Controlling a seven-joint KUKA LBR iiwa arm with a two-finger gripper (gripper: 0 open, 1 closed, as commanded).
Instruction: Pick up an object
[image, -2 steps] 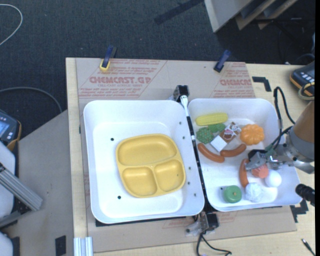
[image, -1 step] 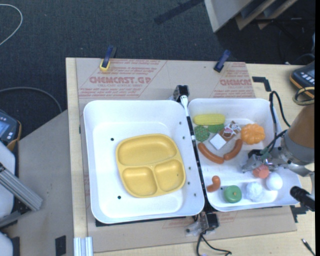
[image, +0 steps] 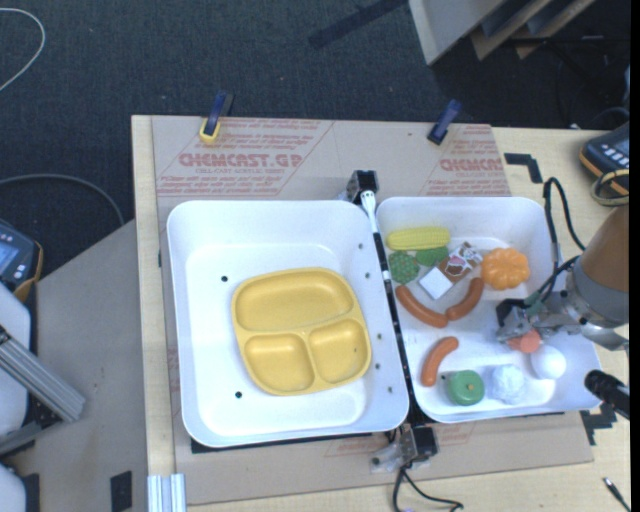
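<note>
The right bin holds several toy foods. A yellow corn cob lies at the back, with a green vegetable and a small white and brown pack in front of it. An orange pumpkin sits further right, and a long curved sausage lies mid-bin. Toward the front are a short sausage, a green apple, a crumpled white ball and a white egg. My gripper is low at the bin's right side, directly over a small red-orange piece.
The left bin carries a yellow divided plate. Black cables trail along the right bin's right wall near the arm. Clamps grip the bench's far edge.
</note>
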